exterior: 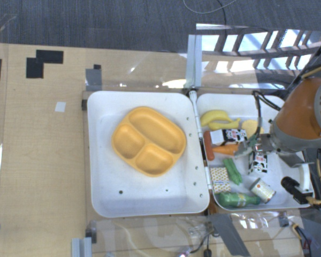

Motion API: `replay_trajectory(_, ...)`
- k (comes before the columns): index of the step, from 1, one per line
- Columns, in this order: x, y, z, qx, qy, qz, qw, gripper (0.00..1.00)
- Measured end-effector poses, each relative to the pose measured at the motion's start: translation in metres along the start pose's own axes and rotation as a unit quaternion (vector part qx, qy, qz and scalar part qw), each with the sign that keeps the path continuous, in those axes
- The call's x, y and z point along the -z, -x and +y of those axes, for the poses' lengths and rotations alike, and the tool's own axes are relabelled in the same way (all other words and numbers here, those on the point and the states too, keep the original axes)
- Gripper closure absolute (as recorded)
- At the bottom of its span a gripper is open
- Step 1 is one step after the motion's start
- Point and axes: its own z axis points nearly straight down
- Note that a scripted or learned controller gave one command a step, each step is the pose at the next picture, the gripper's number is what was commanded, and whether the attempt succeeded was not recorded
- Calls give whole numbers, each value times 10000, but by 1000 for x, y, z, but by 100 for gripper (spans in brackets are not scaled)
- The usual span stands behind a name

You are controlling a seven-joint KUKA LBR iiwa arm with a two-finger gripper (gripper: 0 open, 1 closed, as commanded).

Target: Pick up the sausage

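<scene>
Camera view, looking down at a slant: 2 shallow white bins sit side by side on a tan counter (37,159). At centre, the left bin (104,197) holds 1 yellow plate (148,141) with 3 compartments, smooth and rounded.

Right of centre, the right bin (289,170) is crowded. The sausage (208,145), a short reddish-brown cylinder, lies lengthwise against the bin's left wall, just left of a small printed carton (231,136). An orange carrot (224,150) touches or nearly touches its lower end. Above are bananas (218,118); below, a green pepper-like piece (232,171), a checkered packet (220,179) and a green bottle (238,199).

The grey arm enters from the right edge, and its hand (255,145) sits low among the items, right of the carton and well apart from the sausage. Whether it is wide or narrow cannot be told.

To do this well, the hand should likely shift left and straddle the sausage across its narrow width, clear of wall and carrot.
</scene>
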Motion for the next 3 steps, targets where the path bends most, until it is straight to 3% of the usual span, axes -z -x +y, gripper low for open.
replay_trajectory(1,12,-22,-11,1624,-106,83,9866,0)
replay_trajectory(2,2,-28,-20,2588,26,-21,9659,0)
replay_trajectory(3,-1,29,-14,2986,18,52,9544,0)
